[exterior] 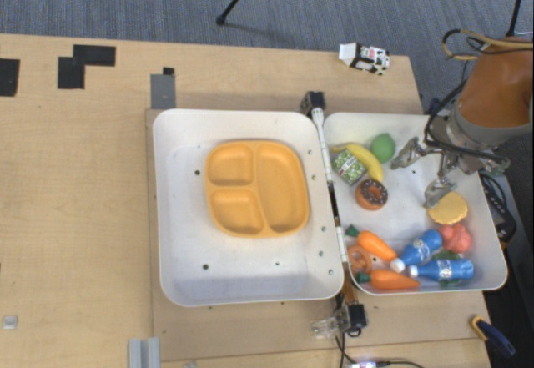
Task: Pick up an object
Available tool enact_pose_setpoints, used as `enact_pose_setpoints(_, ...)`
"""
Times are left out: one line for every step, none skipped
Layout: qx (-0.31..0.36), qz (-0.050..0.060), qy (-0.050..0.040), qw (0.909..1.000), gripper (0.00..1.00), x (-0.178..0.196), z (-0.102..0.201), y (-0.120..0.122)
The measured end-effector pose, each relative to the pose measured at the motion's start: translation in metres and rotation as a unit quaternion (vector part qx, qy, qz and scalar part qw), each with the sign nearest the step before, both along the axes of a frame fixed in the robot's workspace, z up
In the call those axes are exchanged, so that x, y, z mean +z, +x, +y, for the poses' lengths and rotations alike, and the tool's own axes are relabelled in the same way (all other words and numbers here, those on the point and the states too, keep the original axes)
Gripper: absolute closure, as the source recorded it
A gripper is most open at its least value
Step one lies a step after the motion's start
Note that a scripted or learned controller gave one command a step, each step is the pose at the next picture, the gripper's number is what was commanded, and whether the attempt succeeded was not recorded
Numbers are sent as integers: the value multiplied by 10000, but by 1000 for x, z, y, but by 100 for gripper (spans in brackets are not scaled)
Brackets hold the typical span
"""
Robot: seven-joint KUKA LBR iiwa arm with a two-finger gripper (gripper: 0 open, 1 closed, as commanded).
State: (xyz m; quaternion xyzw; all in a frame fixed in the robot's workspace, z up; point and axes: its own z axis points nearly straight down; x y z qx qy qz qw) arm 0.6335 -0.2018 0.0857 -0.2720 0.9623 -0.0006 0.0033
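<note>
Across the bench's right bin (492,274), our gripper (425,170) hangs open and empty above the toys; nothing's lifted yet.

Two bins sit side by side on the bench (75,216): the left bin (179,274) holds a divided tray (253,189) near its middle. The right bin (494,262) holds a banana (367,159) at its far left with a ball (382,146) just beside it and a donut (371,194) nearer the camera. Two carrots (380,248) and bottles (430,258) crowd the near edge, and the gripper (425,168) hangs over the bin's right half.
</note>
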Motion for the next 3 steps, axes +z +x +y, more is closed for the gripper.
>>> enact_pose_setpoints(-852,-1,14,9964,0,0,86,36)
enact_pose_setpoints(-1924,55,-51,9813,0,1,107,34)
enact_pose_setpoints(-1927,40,-23,9812,0,1,110,35)
